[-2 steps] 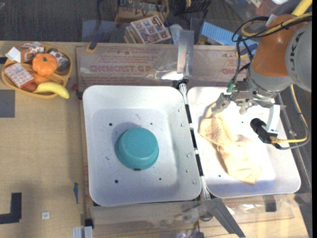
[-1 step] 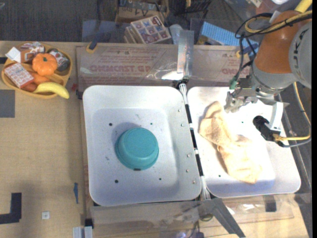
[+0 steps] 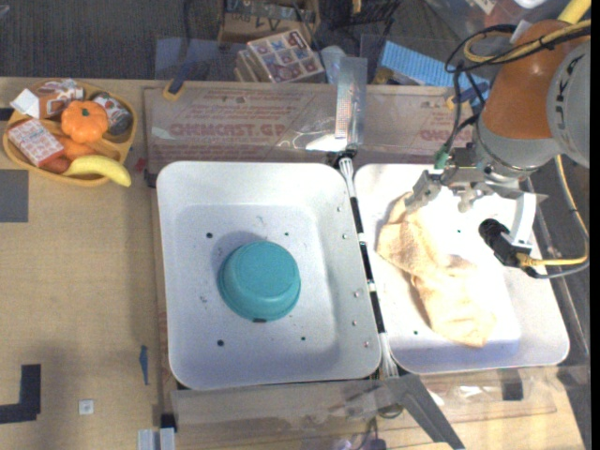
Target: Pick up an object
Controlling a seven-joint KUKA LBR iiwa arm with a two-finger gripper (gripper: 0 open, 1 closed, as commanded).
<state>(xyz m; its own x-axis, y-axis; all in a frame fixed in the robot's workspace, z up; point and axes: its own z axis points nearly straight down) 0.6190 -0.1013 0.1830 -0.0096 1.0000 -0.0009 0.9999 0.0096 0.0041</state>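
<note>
A crumpled beige cloth [image 3: 441, 275] lies in the right bin [image 3: 539, 345], running from its upper left towards its lower middle. My gripper [image 3: 446, 193] hangs over the top of that bin, just above and to the right of the cloth's upper corner [image 3: 409, 216], which rises towards it. Whether the gripper touches the cloth cannot be made out. A teal bowl [image 3: 261, 280] sits upside down in the middle of the left bin [image 3: 187, 204], well away from the gripper.
The grey arm with its orange band [image 3: 525, 92] comes in from the upper right, with black and yellow cables [image 3: 525, 251] hanging over the right bin's right side. A dish of toy fruit [image 3: 70, 134] stands on the bench at far left. A cardboard strip [image 3: 253, 129] lines the back.
</note>
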